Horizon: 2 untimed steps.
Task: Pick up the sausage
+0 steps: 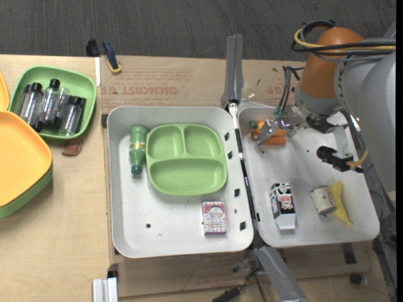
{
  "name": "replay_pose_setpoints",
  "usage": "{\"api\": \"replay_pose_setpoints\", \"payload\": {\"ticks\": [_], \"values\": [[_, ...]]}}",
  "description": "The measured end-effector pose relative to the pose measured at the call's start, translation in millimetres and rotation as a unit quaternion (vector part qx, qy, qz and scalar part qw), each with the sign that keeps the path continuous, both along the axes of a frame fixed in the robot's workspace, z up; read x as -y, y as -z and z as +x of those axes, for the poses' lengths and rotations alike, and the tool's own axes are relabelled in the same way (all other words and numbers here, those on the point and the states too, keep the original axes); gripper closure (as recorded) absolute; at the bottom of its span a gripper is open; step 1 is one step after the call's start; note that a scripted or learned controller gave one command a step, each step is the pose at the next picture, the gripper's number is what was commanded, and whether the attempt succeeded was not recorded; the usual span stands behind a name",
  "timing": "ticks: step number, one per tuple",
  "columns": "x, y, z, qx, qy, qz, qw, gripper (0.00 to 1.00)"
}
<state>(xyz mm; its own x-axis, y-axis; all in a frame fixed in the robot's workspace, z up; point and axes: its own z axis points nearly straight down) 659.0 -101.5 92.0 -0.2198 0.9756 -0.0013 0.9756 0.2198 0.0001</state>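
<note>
We see the gripper (272, 131) low in the right bin (302, 231), touching the orange sausage (274, 139); its grip state we cannot tell.

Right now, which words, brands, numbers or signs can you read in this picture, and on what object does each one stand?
"CHEMCRAZY" or similar, red, upside down and partly blurred: on the cardboard sheet behind the bins.
Small carton in the right bin: printed pictures, text too small to read.
Pink box in the left bin: print too blurred to read.
Bottles in the green tray: no readable labels.
</note>
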Motion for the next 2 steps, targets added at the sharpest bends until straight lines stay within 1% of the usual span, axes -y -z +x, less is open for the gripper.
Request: {"api": "replay_pose_setpoints", "payload": {"ticks": [1, 2], "values": [[0.4, -9.0, -0.5, -0.001, -0.001, -0.0010, 1.0000, 1.00], [-40.4, -99.7, 0.0, 0.000, -0.002, -0.0002, 1.0000, 1.00]]}}
